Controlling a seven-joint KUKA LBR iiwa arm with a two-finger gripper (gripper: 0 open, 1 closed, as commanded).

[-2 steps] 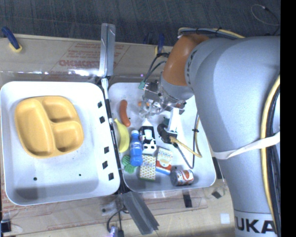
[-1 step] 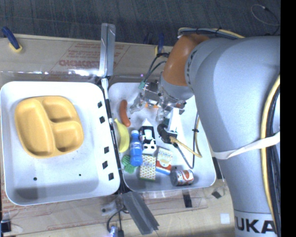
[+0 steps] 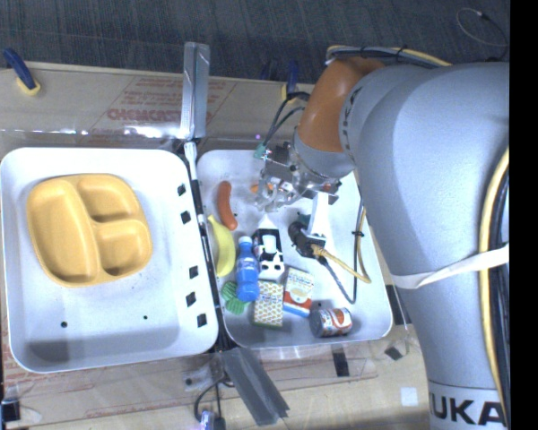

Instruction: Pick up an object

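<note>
Two white bins side by side: left bin (image 3: pixel 18 330) with yellow divided tray (image 3: pixel 88 227), right bin (image 3: pixel 377 325) with the clutter. Gripper (image 3: pixel 278 186) low over right bin's far end; finger state impossible to tell. Nearest candidate: orange sausage (image 3: pixel 225 204), just left of gripper, long axis running near-to-far.

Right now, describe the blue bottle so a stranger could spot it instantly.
Look in the right bin, the cluttered one. Along its left side lies a yellow banana; the blue bottle lies just right of it, above a green item. It is the only bright blue thing there.
</note>
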